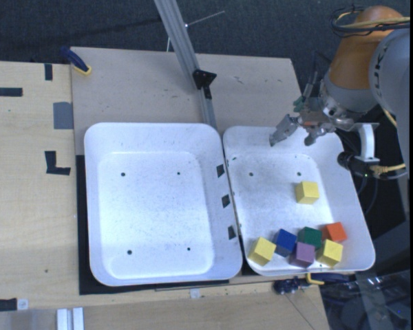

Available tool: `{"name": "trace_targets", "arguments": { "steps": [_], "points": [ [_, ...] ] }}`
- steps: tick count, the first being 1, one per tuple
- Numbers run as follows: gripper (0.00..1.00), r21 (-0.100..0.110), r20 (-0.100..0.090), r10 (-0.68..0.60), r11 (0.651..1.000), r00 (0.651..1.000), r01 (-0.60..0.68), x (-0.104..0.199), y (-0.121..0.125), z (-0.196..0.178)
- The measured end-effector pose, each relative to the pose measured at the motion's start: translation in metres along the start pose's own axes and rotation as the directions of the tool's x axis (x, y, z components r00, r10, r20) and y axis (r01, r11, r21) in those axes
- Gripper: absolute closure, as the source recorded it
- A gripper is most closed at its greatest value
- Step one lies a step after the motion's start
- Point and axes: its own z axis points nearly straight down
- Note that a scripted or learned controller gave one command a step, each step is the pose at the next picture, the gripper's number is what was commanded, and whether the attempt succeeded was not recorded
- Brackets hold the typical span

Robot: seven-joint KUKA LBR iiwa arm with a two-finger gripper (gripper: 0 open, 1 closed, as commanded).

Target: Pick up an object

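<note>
Unlabelled right bin (261, 150), 7 plain blocks (307, 192)

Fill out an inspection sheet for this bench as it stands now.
Surface: wooden bench bearing a left bin and a right bin.
Job's things: lone yellow cube mid right bin; yellow, blue, purple, green, orange and yellow cubes clustered at its near edge.
Clutter: dark tape marks on the bench.
Grippers: gripper open, above right bin's far edge, holding nothing.
Cables: yellow loops on the arm.
Surroundings: slanted metal pole.
</note>
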Motion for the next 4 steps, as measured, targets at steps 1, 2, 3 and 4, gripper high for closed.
{"name": "trace_targets", "arguments": {
  "steps": [1,2,3,4],
  "points": [
    [0.00,0.000,0.001,0.000,1.000,1.000,0.000,0.000,0.000,0.000],
    [0.00,0.006,0.001,0.000,1.000,1.000,0.000,0.001,0.004,0.064],
    [0.00,0.005,0.001,0.000,1.000,1.000,0.000,0.002,0.002,0.116],
    [1.00,0.001,0.001,-0.001,1.000,1.000,0.001,0.002,0.004,0.102]
  ]
}}
